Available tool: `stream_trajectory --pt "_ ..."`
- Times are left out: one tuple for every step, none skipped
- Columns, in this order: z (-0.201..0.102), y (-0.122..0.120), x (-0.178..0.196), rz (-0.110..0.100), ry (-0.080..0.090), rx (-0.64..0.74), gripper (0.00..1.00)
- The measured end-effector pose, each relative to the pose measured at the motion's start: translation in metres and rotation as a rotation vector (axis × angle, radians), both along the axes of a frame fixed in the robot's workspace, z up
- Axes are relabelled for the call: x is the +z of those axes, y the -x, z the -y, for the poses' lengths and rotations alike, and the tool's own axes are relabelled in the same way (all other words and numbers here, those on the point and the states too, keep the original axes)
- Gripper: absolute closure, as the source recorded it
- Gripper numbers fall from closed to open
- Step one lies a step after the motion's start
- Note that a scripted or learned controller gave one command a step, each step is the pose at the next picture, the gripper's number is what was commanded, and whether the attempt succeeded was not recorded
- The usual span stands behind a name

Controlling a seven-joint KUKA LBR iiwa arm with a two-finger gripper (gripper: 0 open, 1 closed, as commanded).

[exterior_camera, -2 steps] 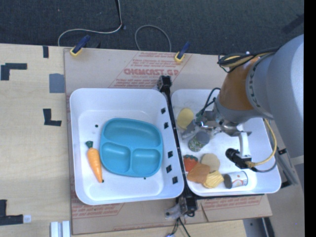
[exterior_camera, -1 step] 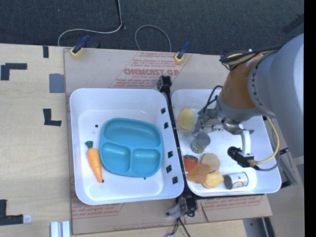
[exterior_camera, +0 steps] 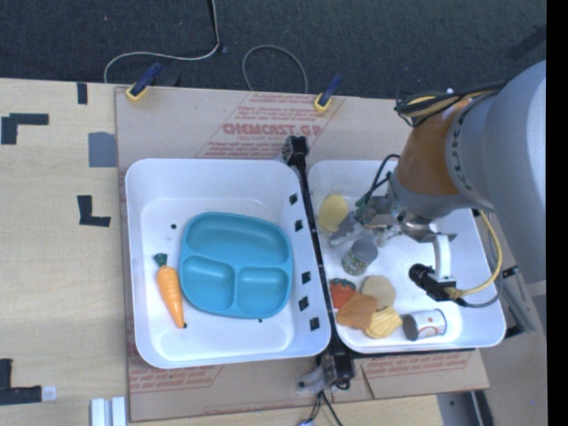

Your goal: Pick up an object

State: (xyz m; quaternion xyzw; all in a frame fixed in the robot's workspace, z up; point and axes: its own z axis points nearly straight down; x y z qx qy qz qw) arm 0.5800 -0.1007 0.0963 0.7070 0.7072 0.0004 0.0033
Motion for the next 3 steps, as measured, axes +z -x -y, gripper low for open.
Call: stream_trajectory --pt "-0.006 0.056 -0.009 0.003 -0.001 0.000 0.00" --pt "0.017 0.016 -0.010 -0.004 -0.006 0.002 0.00" --pt "-0.001 0.028 -0.009 0.004 0.001 0.001 0.00"
